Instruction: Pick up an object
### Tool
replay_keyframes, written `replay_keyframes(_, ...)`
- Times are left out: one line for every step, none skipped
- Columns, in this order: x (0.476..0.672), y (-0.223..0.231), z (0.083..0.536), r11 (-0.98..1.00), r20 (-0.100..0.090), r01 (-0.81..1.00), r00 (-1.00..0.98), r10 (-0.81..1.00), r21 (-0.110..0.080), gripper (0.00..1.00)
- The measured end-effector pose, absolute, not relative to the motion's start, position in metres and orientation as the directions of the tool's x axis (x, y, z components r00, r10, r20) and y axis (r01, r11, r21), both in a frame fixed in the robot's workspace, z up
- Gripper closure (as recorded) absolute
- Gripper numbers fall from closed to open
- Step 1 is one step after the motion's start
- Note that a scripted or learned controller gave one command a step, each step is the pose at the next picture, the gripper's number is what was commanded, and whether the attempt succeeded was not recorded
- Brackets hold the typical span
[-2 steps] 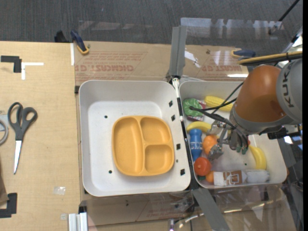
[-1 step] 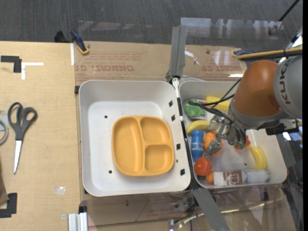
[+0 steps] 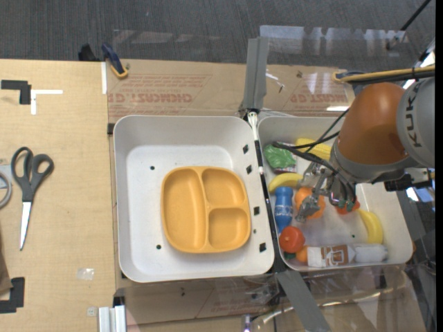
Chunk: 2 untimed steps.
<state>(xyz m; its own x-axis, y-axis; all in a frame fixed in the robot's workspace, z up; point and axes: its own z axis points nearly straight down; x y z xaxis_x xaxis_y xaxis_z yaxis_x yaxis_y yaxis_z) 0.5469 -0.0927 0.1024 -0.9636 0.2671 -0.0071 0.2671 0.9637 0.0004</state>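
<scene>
Now you're at the reach step: gripper (image 3: pixel 315 198) sits low in the right bin (image 3: pixel 400 235), an orange ball (image 3: pixel 304 200) right at its tip. Grip state unclear; confirm before lifting.

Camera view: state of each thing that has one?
end effector: low in the right bin, over the orange fruit
yellow divided plate: upright, flat in the left bin
bottle: lying on its side
blue can: lying down
scissors: closed, on the bench
</scene>
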Motion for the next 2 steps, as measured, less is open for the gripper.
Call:
replay_keyframes(0.556,-0.094,0.094,0.878,-0.006,0.479,-0.878,0.479,-0.001,1.0)
replay_keyframes(0.549,-0.044,0.267,0.814,-0.003,0.581,-0.814,0.581,0.0,1.0)
